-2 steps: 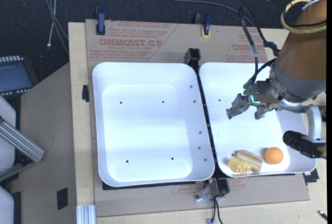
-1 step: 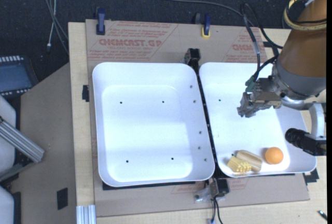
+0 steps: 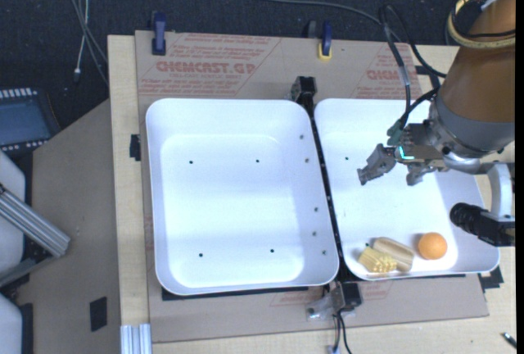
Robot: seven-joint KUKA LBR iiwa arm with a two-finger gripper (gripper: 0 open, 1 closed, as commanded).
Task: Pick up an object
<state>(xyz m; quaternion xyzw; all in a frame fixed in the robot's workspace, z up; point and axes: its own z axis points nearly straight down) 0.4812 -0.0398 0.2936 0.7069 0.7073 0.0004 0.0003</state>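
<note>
The gripper (image 3: pixel 395 167) hangs over the right bin (image 3: pixel 352 131), its two dark fingers (image 3: pixel 372 168) spread apart with open space between them — nothing is held there. One finger points toward the divide between the bins, the other sits nearer the arm's grey wrist, and a small teal light glows at the base between them.

Below the gripper, toward the near rim of the same bin, lie three small items. Almost straight under it is a yellow corn cob (image 3: pixel 377 262), short and stubby, its kernel rows visible as a bumpy pale-yellow surface. Touching it on the side away from the camera is a tan bread roll (image 3: pixel 394 249), elongated and smooth, lying at a slant with a lighter stripe along its top. Just beside the roll, further toward the arm's side, rests an orange ball (image 3: pixel 432 246) — round, evenly coloured, and apart from the other two. All three are well apart from the fingers.

The left bin (image 3: pixel 237 188) lies on the far side of the gripper from the arm, white and shallow like its neighbour. Both bins rest on a table (image 3: pixel 213 65) covered with brown printed cardboard.
</note>
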